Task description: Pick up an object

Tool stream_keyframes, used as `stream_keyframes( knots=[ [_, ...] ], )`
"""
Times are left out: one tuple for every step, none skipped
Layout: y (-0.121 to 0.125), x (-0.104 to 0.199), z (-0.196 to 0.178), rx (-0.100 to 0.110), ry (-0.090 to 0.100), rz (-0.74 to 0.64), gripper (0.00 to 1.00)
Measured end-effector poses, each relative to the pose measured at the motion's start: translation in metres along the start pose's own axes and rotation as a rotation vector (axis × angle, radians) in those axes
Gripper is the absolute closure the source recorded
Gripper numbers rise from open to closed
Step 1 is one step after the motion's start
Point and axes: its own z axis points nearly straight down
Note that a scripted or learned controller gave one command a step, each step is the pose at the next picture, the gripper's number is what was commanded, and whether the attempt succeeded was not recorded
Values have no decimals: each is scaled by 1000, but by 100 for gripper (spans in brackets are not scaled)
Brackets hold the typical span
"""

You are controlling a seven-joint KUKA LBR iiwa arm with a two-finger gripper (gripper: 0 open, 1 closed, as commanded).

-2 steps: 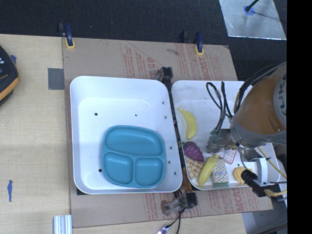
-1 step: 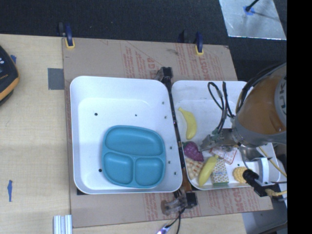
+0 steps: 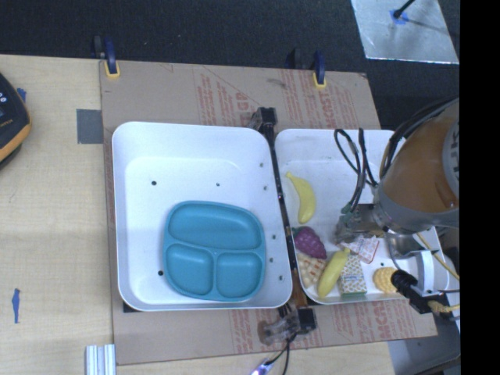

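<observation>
Gripper (image 3: 355,226) low in right bin (image 3: 328,143), finger state hidden, among crowded near-end objects, purple piece (image 3: 310,242), yellow banana (image 3: 303,197) toward left wall, far end open, left bin (image 3: 141,151) holding blue tray (image 3: 213,250)

My 2 bins (image 3: 133,209) look like smooth white plastic; the blue tray (image 3: 213,248) at 7 o'clock seems matt plastic, the liner (image 3: 195,92) under them rough brown cardboard.
</observation>
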Motion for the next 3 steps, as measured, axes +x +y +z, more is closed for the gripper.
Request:
stream_keyframes(
  knots=[
    [0,0,0,0,0,0,0],
    [8,-28,34,15,9,-1,0],
    [9,-31,23,12,4,-2,100]
  ],
)
